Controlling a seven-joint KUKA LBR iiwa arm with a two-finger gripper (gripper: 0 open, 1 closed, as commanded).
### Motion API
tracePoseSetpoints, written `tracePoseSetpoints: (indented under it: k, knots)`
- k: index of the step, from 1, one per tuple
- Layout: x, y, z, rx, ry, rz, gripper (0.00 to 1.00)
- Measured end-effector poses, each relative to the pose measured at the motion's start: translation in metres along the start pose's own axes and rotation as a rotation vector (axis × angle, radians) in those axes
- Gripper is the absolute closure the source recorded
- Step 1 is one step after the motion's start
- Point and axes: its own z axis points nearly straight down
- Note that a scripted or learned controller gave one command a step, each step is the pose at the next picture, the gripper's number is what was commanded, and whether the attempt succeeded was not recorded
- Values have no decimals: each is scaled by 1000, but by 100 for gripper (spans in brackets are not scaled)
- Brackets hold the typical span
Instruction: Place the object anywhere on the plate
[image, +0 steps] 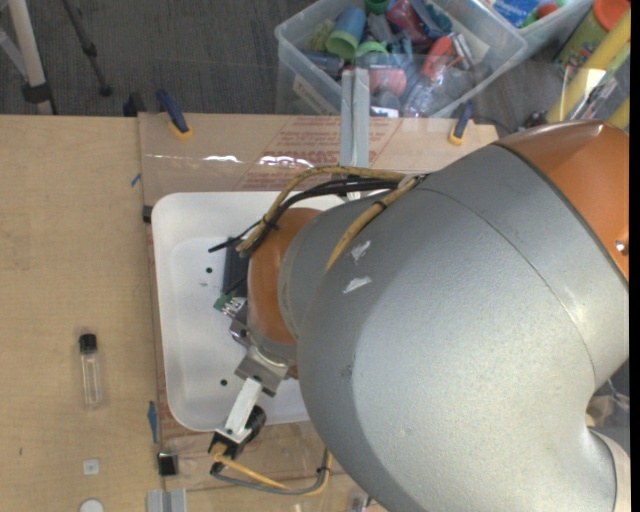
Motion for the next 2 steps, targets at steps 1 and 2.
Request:
tracePoseSetpoints:
  k: [1,2]
  knots:
    - [24,35,-41,6,-11,-341,100]
    - [48,66,-56,6,-11,-530,100]
